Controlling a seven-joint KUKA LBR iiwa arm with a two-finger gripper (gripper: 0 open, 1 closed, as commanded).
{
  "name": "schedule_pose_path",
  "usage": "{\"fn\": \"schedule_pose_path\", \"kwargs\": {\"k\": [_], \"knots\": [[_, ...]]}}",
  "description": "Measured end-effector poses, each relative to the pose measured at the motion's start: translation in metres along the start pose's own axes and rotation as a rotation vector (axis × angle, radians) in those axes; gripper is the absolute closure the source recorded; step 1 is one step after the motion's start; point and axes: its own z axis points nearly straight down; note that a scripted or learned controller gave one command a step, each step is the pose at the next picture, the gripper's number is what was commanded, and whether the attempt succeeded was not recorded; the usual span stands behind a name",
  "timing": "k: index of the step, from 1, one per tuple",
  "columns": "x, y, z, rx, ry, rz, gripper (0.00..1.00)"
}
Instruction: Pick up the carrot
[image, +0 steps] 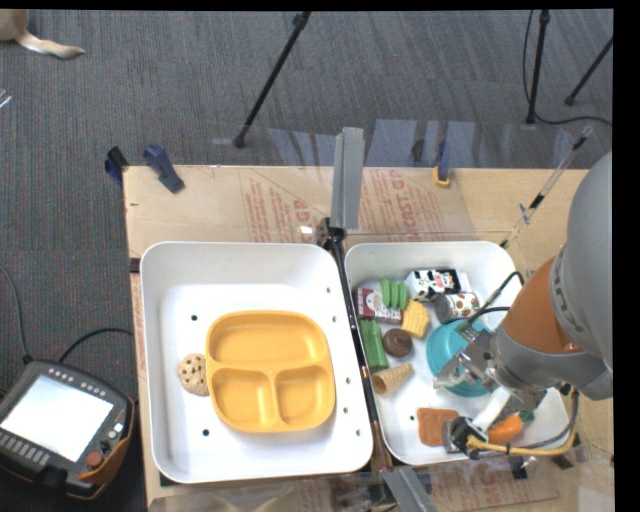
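**Operator:** Environment check. Dark grey carpet surrounds a bench topped with printed cardboard. Stand legs cross the floor behind it. A teach pendant lies on the floor off the left bin.

**Technician:** Confirmed. Where is the target?

**Operator:** The carrot, small and orange, lies in the right bin close to its front wall. Taken from the gripper, it sits toward the front and toward the arm side, near but apart. The gripper hangs over a teal bowl. Whether it is open or closed cannot be told from this view.

**Technician:** What is the procedure for the step in hand?

**Operator:** I judge this to be the approach; the carrot is not gripped.
1. Shift toward the front wall until the carrot is centred under the gripper.
2. Align the closing direction across the carrot's narrow width.
3. Descend straight.

An orange-brown cracker lies near the carrot, on the side away from the arm, so keep clear of it. The front wall probably leaves little margin.
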Motion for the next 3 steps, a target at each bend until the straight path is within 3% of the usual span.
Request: {"fn": "schedule_pose_path", "kwargs": {"k": [1, 2, 3], "knots": [[0.042, -0.027, -0.010, 0.005, -0.005, 0.060, 0.00], [0.088, 0.022, 0.001, 0.003, -0.006, 0.211, 0.00], [0.010, -0.012, 0.000, 0.005, 0.001, 0.346, 0.00]]}}
